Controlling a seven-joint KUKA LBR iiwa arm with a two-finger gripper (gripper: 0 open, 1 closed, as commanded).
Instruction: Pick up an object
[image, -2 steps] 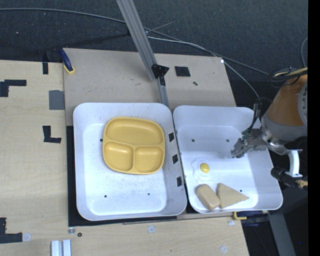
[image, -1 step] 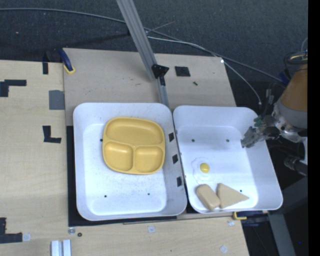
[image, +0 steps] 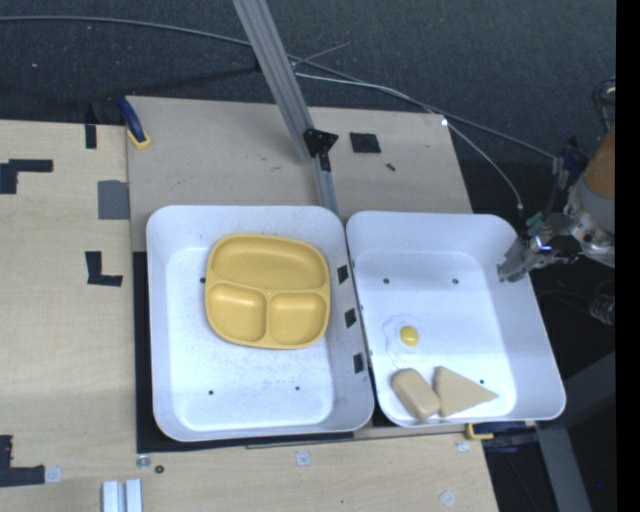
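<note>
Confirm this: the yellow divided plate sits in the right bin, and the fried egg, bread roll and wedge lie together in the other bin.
Not quite. The camera view shows the yellow divided plate in the left bin. The fried egg, bread roll and wedge lie together in the right bin.

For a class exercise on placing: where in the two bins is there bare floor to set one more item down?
Left bin: bare strip below the yellow divided plate. Right bin: open upper half, above the fried egg toy. Its near edge is crowded by the bread roll and wedge.
</note>
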